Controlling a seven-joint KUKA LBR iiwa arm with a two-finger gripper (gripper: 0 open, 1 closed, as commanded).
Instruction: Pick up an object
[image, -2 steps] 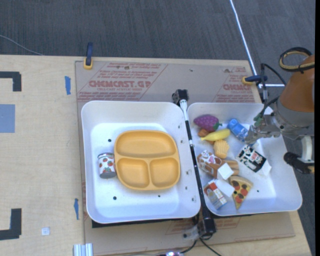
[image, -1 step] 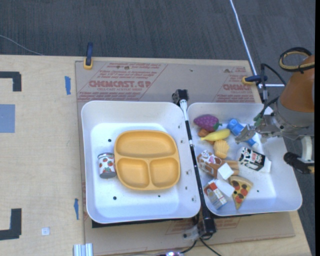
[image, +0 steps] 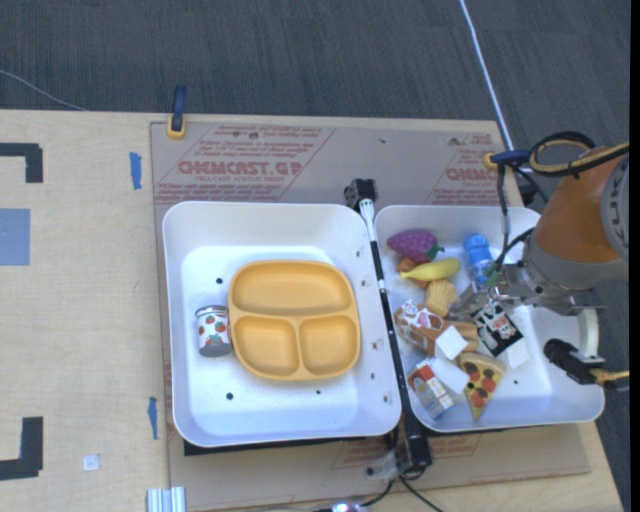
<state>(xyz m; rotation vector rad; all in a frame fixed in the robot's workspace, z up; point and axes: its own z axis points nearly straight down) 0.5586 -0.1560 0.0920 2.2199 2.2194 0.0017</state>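
Left bin (image: 190, 400) holds a yellow divided tray (image: 295, 318) and a small printed can (image: 213, 330) beside it; right bin (image: 570, 405) holds the clutter. Arm (image: 580, 225) reaches in low over the right bin, gripper (image: 487, 296) down among toys, can't tell its grip state. Nothing visibly lifted, so the pick isn't done; grasp and raise are left. Likeliest target is the black-and-white card (image: 498, 328) just below the gripper, long axis diagonal, upper-left to lower-right. Nearby: pizza slice (image: 480, 380), banana (image: 432, 270), grapes (image: 414, 241), blue bottle (image: 478, 252)
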